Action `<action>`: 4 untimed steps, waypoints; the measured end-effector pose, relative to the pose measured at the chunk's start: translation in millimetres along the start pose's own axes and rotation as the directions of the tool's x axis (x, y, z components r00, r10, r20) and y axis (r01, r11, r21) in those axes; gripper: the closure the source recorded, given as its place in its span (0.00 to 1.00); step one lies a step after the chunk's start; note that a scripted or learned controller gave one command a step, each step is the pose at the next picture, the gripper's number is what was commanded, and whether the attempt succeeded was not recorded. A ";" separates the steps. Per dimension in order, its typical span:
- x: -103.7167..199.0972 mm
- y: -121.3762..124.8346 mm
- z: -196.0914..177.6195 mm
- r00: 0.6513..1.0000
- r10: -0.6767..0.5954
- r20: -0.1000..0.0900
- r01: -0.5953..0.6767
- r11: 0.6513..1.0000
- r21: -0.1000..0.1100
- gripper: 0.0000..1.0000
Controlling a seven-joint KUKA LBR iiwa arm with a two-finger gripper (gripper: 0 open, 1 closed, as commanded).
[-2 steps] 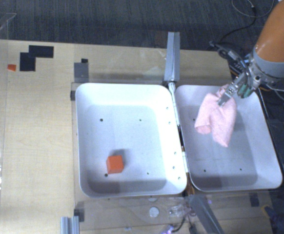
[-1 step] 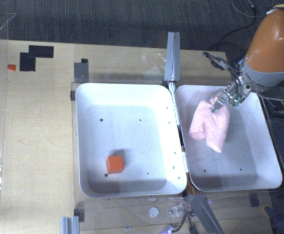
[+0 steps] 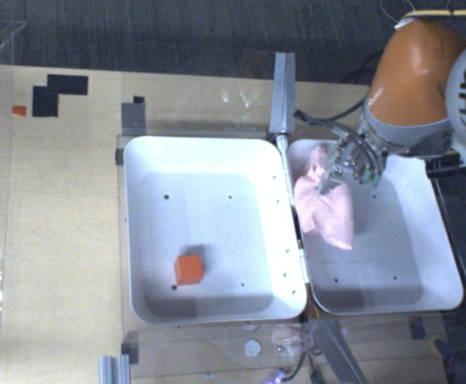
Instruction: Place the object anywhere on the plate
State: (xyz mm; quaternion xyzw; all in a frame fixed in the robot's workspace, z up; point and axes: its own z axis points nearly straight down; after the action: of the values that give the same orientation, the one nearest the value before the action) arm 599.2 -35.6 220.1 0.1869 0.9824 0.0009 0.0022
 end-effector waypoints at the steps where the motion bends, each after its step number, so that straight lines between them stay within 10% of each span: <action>1: 36.9 43.7 -7.4 0.930 -0.368 0.003 0.368 0.930 -0.001 1.00; 4: 128.8 164.5 -3.1 0.928 -0.373 0.001 0.373 0.928 -0.002 1.00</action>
State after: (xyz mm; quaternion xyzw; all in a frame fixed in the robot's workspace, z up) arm 539.7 164.6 223.1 -0.0032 1.0000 0.0017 0.0029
